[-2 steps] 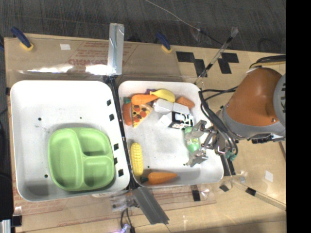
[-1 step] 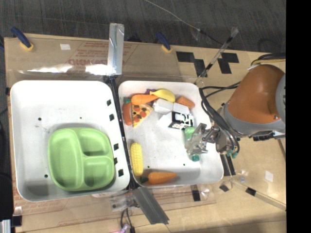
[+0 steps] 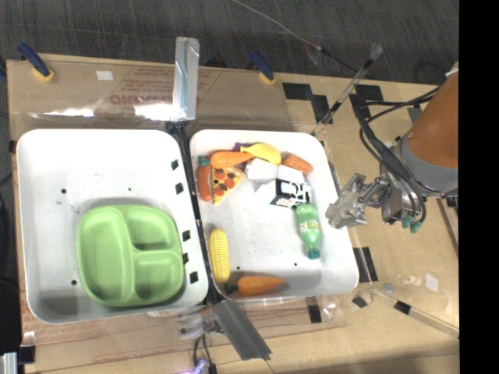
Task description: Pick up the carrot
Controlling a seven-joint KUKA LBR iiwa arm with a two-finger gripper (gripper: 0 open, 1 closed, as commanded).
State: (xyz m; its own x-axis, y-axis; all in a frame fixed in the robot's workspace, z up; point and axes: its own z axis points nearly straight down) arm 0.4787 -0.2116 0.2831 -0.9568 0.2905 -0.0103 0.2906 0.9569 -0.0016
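Left bin point(image 3: 31, 209): holds a green divided plate point(image 3: 131, 253), nothing else of note.

Right bin point(image 3: 337, 248): corn cob point(image 3: 220, 254) lies along the left wall. The carrot point(image 3: 256, 285) lies on its side at the near edge, just right of the cob's lower end and close against the front wall. A pizza slice point(image 3: 215, 181) sits in the far left corner, with a yellow banana-like item point(image 3: 263, 153) beside it. A green bottle point(image 3: 308, 228) lies toward the right wall, apart from the carrot.

Gripper point(image 3: 345, 206): outside the right bin, just past its right rim, holding nothing. Whether its fingers are spread or closed cannot be told from this angle.

Step judged: approach not yet begun. Next move calls for travel left over the rim, to above the carrot, then a descent clear of the front wall and the cob.
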